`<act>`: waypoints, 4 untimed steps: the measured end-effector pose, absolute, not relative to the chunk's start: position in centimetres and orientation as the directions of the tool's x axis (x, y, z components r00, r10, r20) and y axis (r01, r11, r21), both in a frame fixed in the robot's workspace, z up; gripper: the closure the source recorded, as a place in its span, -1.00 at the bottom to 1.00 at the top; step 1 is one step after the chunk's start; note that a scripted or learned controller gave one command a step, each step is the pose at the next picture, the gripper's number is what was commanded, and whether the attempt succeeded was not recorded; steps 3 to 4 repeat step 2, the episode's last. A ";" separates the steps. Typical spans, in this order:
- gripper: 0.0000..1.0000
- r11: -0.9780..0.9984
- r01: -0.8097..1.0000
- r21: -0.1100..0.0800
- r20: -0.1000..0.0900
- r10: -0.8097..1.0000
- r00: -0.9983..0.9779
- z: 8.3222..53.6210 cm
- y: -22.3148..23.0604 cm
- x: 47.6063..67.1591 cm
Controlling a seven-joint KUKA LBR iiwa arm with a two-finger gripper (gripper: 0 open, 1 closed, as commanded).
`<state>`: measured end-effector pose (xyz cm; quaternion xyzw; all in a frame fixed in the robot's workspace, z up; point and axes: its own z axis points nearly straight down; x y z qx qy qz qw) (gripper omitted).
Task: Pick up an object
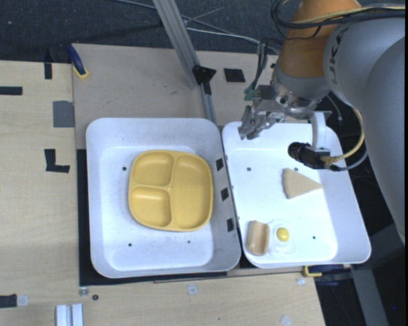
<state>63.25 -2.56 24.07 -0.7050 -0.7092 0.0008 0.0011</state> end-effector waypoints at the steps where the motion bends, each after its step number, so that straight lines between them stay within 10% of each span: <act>1: 1.00 0.005 1.000 -0.002 0.000 1.000 -0.005 23.8 1.7 64.0; 4: 1.00 0.006 1.000 -0.001 0.001 1.000 -0.006 24.3 7.5 64.9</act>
